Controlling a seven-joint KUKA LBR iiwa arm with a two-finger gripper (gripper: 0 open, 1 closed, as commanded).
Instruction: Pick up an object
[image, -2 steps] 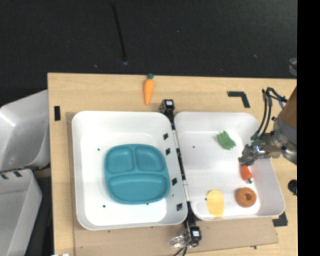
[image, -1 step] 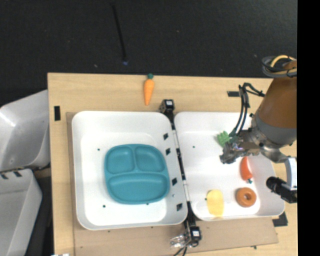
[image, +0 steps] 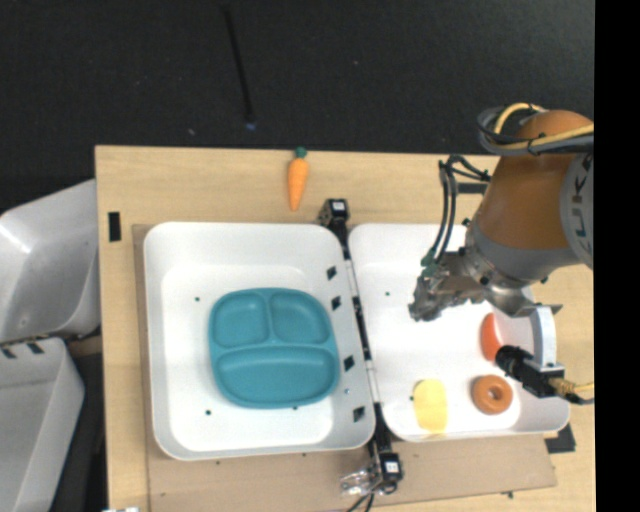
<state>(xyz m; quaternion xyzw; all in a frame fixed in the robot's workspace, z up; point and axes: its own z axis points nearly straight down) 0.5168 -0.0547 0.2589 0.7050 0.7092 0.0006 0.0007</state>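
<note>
Sitting in the left bin (image: 165, 300) is a teal plate (image: 272, 347); right bin (image: 400, 250) holds a donut (image: 492, 394).

A pale wooden bench (image: 200, 180) stands on dark floor (image: 300, 70), with white housing (image: 40, 270) at its left.

The pale wooden bench (image: 120, 400) bears two shallow white plastic bins (image: 165, 300) side by side; a small orange toy carrot (image: 297, 180) lies above the left bin.
</note>
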